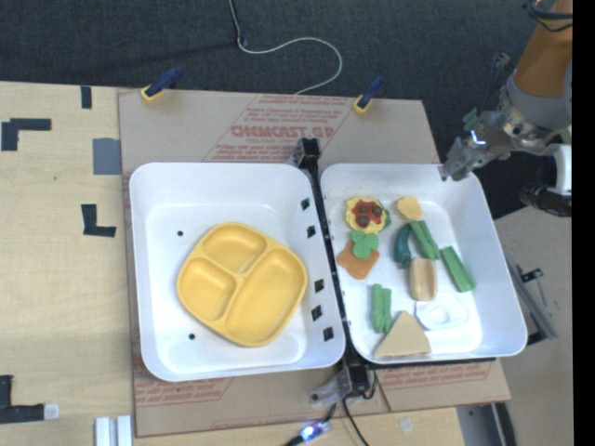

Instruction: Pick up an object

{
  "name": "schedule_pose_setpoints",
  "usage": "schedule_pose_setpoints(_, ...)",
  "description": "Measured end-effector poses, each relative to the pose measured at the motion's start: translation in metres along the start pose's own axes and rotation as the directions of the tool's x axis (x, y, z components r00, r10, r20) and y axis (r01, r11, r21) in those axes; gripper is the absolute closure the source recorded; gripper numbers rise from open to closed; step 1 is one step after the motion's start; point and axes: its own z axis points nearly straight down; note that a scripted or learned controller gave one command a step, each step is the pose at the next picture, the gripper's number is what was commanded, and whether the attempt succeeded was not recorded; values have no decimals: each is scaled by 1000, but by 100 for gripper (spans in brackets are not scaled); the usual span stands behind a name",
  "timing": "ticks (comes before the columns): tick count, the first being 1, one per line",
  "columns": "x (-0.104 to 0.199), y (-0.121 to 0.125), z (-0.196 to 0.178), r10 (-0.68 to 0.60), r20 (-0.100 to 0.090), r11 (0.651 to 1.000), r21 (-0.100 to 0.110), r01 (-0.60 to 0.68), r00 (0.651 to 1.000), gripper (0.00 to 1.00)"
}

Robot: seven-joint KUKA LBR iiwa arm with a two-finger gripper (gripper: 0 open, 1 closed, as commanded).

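Left bin (149, 249): it held a yellow divided plate (243, 283) with three compartments, lying flat near the middle.
Cardboard sheet (270, 124): it lay under both bins and bore red print, part of which read "CHEMCAST" (the rest was too small to read).
Right bin (493, 249): it held the toy foods, among them a small pizza (365, 214), a yellow piece (409, 208), a carrot-like piece (360, 255), green sticks (456, 268), a tan roll (423, 278), a green pod (381, 307), a white piece (440, 316) and a tan wedge (403, 335).
Arm: it reached in from the right, orange band uppermost, wrist angled down and to the left.
Gripper (457, 165): it hung over the right bin's far right corner, apart from all the foods; nothing showed in its grasp, and I cannot tell how far it was open.
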Motion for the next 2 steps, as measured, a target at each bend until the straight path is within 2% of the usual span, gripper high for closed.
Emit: schedule_pose_setpoints(2,105,-24,-15,-5,-4,1000,6,5,1000,100)
